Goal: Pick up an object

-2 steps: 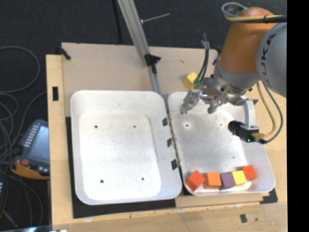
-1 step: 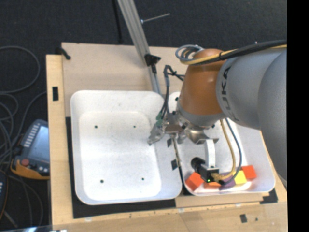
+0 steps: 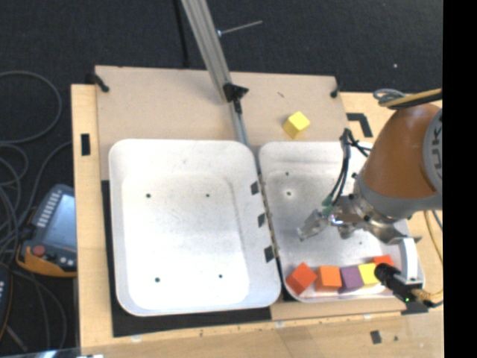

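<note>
My gripper (image 3: 328, 228) hangs over the middle of the right bin (image 3: 298, 162), its fingers apart and nothing between them. Along that bin's front wall lies a row of small blocks: a red-orange cube (image 3: 302, 277), an orange block (image 3: 329, 277), a purple block (image 3: 350, 277), a yellow block (image 3: 368, 274) and a red one (image 3: 383, 262), partly hidden by a black part. The row sits in front of the gripper, apart from it. A yellow cube (image 3: 297, 123) rests on the bench behind the right bin, outside both bins.
The left bin (image 3: 127, 200) adjoins the right one along a shared wall with black clips (image 3: 262, 218). A metal rail (image 3: 209, 43) slants up from the back of the bins. My arm's orange band (image 3: 402, 155) covers the right bin's right side.
</note>
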`<action>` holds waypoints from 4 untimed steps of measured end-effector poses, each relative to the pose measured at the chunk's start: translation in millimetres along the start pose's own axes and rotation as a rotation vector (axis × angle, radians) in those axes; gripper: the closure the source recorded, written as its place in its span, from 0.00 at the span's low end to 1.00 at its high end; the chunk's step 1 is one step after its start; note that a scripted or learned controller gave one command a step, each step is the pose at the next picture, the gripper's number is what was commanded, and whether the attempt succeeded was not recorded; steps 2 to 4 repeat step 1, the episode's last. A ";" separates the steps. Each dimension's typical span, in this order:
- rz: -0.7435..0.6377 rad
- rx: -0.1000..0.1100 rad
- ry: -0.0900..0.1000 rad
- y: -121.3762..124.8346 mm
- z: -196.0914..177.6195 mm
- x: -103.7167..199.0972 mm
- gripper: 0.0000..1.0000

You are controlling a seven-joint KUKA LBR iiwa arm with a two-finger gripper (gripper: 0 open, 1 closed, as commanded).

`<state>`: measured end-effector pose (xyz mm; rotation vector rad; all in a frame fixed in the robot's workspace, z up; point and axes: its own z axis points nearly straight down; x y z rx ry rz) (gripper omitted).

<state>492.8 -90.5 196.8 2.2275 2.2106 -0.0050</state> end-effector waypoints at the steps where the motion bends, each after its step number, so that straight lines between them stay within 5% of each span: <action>1: -0.018 -0.007 0.007 -7.8 -50.8 83.1 0.00; 4: -0.018 -0.007 0.007 -7.8 -50.8 83.1 0.00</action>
